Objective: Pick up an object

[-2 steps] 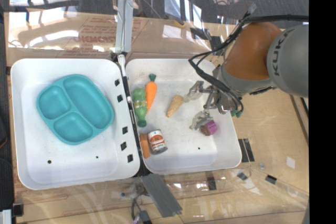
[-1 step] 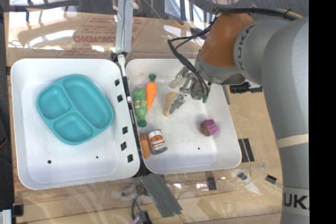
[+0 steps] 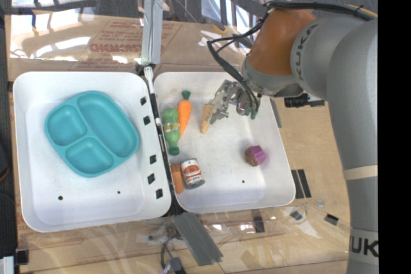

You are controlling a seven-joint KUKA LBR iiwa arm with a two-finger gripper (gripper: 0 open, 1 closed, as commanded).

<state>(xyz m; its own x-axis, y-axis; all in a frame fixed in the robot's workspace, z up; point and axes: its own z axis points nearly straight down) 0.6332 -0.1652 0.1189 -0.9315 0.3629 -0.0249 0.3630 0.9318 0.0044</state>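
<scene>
- The grey arm with the orange band (image 3: pixel 282 42) comes in from the right and covers the right bin's upper right corner; its lower length runs off the bottom of the view.
- The metal two-finger gripper (image 3: pixel 221 113) hangs over the upper middle of the right shallow white bin (image 3: pixel 273 189), a tangle of shiny links against the white floor. Whether it is released or clenched cannot be told.
- Just below and left of the gripper lies a small tan cone-shaped piece (image 3: pixel 206 119), slanting with its narrow end down. It sits so close to the gripper that touching or apart is unclear, and nothing shows it being held.
- A toy orange carrot with a green top (image 3: pixel 184 111) lies lengthwise near the bin's left side, green end up.
- Just left of it, against the bin's left wall, is a green bottle-like toy with a pale label (image 3: pixel 169 126); its printing is too small to read.
- Near the bin's lower left lies a small tin can with a red and white label (image 3: pixel 192 174), tipped over, and beside it a small orange-brown object (image 3: pixel 176 178) half hidden at the wall.
- A small purple and brown rounded object (image 3: pixel 255 155) rests by itself towards the right of the bin, well apart from the others.
- The left shallow white bin (image 3: pixel 38 202) holds a turquoise plastic plate with three compartments (image 3: pixel 92 132), lying flat and at a slant.
</scene>
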